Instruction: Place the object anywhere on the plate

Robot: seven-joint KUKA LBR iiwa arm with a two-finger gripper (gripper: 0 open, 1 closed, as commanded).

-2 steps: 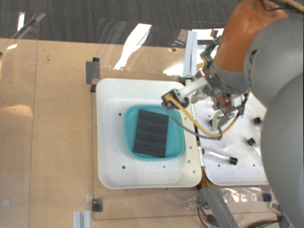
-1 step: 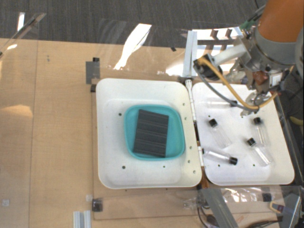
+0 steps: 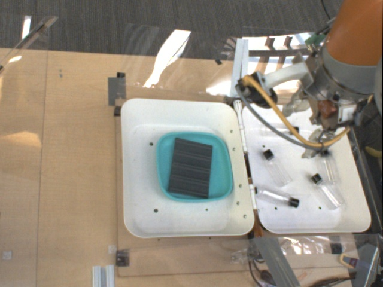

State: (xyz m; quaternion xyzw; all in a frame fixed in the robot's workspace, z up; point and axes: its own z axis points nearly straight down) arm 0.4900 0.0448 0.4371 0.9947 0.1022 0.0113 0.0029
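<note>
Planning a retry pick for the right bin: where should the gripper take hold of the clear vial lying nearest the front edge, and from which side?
Grip the clear vial mid-body, from straight above, fingers closing across its narrow width. It lies flat on the right bin, black cap toward the right, apart from the other vials, so both long sides look free.

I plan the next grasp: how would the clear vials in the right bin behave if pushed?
The clear vials lie on their sides, so they would probably roll. They look smooth, likely slippery, and perhaps fragile if glass. The gripper hovers above them.
</note>
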